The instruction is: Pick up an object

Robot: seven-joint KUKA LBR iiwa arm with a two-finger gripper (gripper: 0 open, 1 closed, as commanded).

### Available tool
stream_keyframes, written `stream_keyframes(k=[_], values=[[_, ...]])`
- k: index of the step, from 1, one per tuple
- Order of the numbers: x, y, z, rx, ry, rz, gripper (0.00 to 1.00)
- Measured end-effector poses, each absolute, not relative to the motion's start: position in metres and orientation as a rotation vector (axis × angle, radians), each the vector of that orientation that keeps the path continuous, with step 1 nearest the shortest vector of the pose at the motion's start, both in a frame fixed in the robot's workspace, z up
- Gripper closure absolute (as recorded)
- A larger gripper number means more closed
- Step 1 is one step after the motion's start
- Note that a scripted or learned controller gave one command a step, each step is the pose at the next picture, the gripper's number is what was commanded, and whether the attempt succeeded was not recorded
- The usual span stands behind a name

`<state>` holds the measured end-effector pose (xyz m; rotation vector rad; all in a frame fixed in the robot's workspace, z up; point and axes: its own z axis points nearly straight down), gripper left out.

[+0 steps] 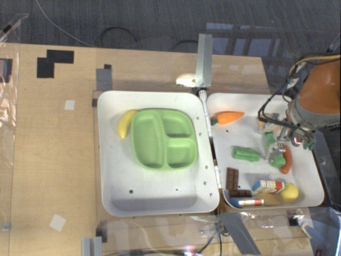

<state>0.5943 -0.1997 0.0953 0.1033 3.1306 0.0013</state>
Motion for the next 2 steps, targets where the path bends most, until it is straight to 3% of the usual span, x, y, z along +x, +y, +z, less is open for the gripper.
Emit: stream_keyframes(k=[1,2], values=[[0.600,-0.204,0.088,0.149,3.129,0.002,0.00],[0.606,-0.203,0.101,0.140,3.115,0.000,1.00]])
